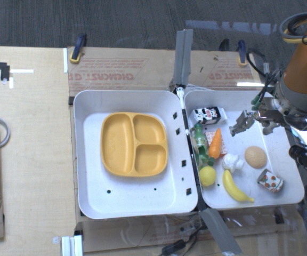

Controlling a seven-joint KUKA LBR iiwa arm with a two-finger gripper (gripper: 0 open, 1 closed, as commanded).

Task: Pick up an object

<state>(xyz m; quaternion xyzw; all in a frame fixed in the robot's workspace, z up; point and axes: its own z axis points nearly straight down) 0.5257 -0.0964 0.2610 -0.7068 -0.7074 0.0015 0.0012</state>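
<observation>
1. The left shallow white bin (87,159) bears a yellow plastic plate with three compartments (134,143), set near its middle with bare white floor on all sides, widest toward the near rim.
2. The right shallow white bin (289,193) is crowded along its left wall and open on its far right side.
3. Against that left wall lie a small black-and-white carton (206,114), a green bottle (199,140), an orange carrot (215,143) just beside the bottle, and a yellow lemon (207,175) below them.
4. A small white lump (232,162) sits near the middle, touching or nearly touching the top of a yellow banana (235,187) that runs toward the near rim.
5. A round tan ball-like object (255,157) lies right of the white lump, apart from it, with clear floor around it.
6. A small box printed with red spots (270,181) rests tilted near the right near corner.
7. The grey arm with an orange band (301,63) reaches in from the right, over the right bin's far right part.
8. The two-finger gripper (241,125) points left and downward, above bare floor between the carton and the tan ball; its fingers look slightly spread and pinch nothing.
</observation>
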